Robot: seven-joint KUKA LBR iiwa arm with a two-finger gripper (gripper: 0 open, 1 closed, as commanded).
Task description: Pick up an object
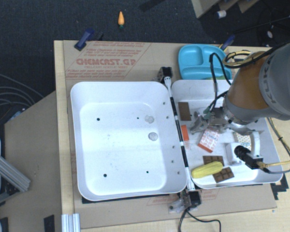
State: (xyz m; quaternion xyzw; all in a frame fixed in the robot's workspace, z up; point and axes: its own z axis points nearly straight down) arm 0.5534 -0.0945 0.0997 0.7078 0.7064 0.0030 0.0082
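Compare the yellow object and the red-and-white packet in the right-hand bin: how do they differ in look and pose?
The yellow object is a rounded, elongated, plain-coloured shape; the red-and-white packet is flat, roughly rectangular and printed. The yellow object lies near the bin's front edge, touching a brown piece; the packet lies nearer the middle, just below the gripper. Both rest in the right bin.

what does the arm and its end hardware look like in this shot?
The arm is a thick, rounded grey body with an orange band above the wrist. A black cable loops along the band. Below it sits the gripper, grey metal, small against the arm's bulk.
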